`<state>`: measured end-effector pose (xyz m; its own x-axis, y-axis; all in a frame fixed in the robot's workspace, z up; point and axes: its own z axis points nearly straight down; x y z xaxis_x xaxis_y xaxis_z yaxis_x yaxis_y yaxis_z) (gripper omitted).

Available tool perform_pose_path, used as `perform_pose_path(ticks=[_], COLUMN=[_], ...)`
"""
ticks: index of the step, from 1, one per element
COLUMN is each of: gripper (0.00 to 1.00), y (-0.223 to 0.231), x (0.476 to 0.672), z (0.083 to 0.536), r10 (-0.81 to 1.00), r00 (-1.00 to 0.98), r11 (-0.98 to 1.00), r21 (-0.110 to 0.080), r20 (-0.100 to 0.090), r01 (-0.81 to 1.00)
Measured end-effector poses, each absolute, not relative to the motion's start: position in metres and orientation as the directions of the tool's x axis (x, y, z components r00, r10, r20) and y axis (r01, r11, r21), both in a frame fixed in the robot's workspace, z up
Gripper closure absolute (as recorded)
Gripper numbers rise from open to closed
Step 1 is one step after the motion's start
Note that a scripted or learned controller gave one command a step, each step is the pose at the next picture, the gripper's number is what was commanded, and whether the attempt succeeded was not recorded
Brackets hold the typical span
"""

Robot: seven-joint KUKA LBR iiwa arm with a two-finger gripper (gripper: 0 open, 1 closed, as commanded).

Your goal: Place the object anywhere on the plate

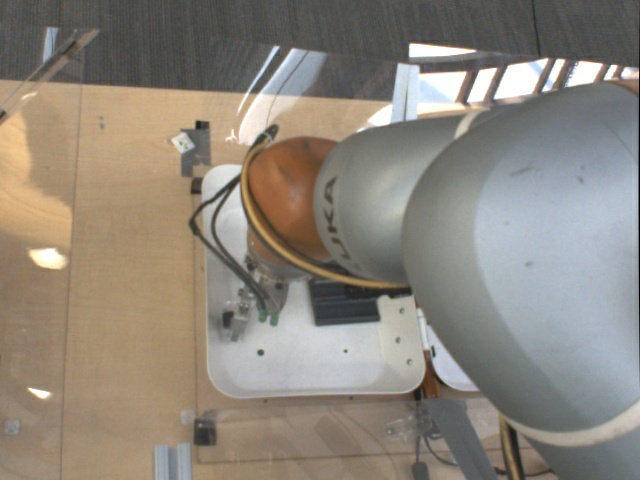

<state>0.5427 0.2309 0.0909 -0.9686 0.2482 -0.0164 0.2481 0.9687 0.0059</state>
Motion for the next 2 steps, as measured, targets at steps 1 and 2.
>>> perform_pose_path(ticks=[1,2], gripper=[0.0,0.0], y=[0.231,0.222], x=[0.625,0.525], z=[0.089,0.091], r10=[0.504,0.852], r00=[-0.864,-0.523], r11=[0.864,0.523], r21=[0.006,0.016], r20=[-0.011,-0.001], r01=[0.504,0.852])
